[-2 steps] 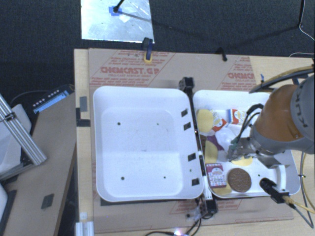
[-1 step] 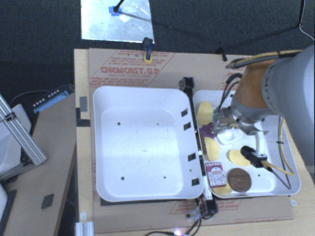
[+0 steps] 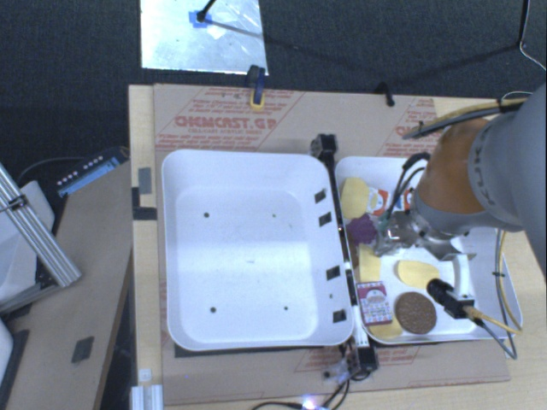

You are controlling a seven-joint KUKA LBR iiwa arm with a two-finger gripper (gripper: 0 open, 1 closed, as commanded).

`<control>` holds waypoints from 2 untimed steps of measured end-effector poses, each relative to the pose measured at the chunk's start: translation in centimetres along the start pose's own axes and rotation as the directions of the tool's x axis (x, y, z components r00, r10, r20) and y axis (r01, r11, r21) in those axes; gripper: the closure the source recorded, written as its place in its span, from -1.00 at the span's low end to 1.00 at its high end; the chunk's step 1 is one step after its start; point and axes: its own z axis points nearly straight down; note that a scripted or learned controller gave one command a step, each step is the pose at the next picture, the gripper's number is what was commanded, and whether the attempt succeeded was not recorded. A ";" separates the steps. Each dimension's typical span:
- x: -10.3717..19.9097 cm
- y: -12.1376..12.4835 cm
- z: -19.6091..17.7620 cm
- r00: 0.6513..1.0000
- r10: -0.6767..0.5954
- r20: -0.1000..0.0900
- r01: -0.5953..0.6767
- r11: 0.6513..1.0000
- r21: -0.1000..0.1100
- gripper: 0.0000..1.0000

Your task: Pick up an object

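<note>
Brown disc (image 3: 416, 312) at right bin's (image 3: 483, 331) 6 o'clock, untouched. Gripper (image 3: 386, 236) low over purple object (image 3: 361, 228) at bin's 9 o'clock; grip state unclear. Nothing lifted yet; grasp and lift remain.

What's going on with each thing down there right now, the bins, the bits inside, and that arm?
Left bin: flat on the bench.
Right bin: holds the objects.
Purple object: lying beside the hand.
Brown disc: lying flat.
Red packet: lying flat.
Hand: low in the right bin.
</note>
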 end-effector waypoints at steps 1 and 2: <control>0.0 0.1 0.0 1.000 -0.001 0.000 0.001 1.000 -0.002 -1.00; -0.4 4.5 -0.1 1.000 -0.003 0.001 0.003 1.000 -0.006 -1.00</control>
